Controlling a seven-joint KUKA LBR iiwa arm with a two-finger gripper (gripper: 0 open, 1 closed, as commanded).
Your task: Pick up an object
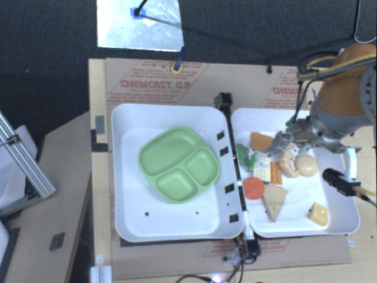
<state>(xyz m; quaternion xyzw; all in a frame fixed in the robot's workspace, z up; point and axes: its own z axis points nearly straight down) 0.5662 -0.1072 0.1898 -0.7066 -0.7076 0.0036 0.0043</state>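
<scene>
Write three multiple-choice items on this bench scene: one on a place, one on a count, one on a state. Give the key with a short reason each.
1. Where does the green tray lie?
A. In the left bin
B. In the right bin
C. On the bench outside both bins

2. How many compartments does the green tray have?
A. Two
B. Three
C. Five

3. How does the gripper stand with respect to the food pieces?
A. It is over the right bin, near the orange block
B. It is over the left bin, above the green tray
C. It is raised beyond the bench

Key: 1 A, the tray sits within the left bin. 2 B, one long section and two smaller ones. 3 A, it is over the right bin, beside the orange block.
</scene>
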